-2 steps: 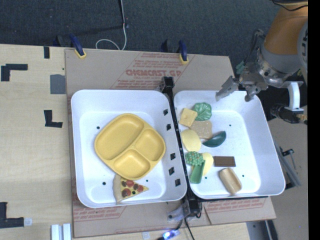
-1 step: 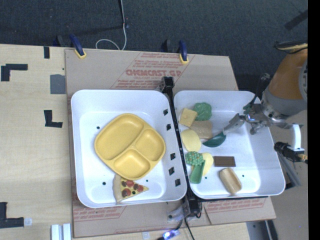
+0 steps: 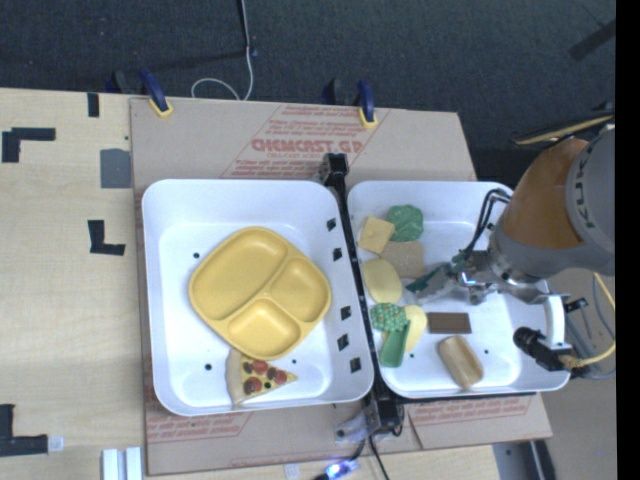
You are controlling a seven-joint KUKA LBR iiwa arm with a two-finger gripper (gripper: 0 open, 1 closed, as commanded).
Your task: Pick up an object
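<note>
Hovering gripper [image 3: 432, 281] in rt bin [image 3: 500, 196], finger state unclear — beside pale yellow round [image 3: 381, 279], tan block [image 3: 405, 258]

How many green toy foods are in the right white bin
3. A dark green leafy toy sits at the far end, a light green broccoli piece lies near the divider, and a green pickle-shaped toy lies just below it. The arm may hide others.

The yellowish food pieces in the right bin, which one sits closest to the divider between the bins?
The round pale yellow piece, touching the right bin's left wall. The yellow square wedge sits farther in.
</note>
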